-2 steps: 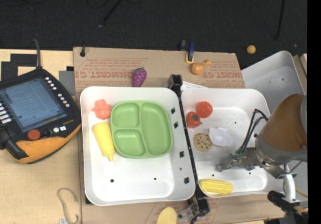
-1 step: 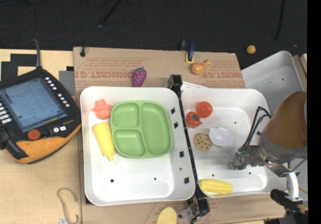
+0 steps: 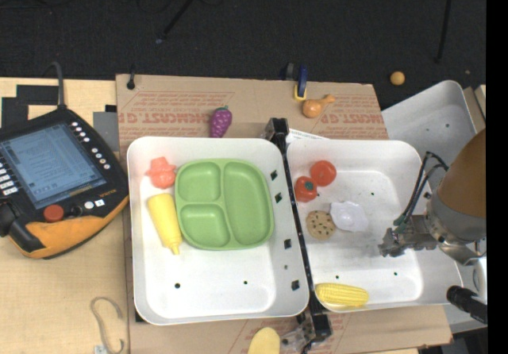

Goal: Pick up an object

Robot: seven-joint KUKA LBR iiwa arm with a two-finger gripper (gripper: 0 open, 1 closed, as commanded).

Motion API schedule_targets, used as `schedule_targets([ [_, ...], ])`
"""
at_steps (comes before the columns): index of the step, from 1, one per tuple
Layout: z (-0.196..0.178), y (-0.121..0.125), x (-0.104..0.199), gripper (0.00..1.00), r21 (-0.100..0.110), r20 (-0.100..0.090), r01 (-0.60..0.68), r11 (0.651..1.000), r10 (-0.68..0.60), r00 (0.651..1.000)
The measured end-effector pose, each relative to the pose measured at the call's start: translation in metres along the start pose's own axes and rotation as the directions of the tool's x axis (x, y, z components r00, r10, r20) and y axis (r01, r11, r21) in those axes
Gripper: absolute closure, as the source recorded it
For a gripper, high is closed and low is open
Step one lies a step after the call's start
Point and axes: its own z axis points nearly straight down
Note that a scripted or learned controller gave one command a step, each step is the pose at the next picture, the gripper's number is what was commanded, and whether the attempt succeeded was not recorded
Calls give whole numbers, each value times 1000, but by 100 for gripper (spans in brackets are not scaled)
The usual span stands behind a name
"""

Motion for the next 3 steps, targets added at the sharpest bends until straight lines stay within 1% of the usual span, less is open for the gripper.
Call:
schedule_targets([
  [1,-57,10,1,100,-2,0,1,1000,-1,1000],
  [2,-84,11,0,100,1,0,0,1000,0,1000],
  [3,-75,41,50,100,3,-3,6,1000,-6,1000],
])
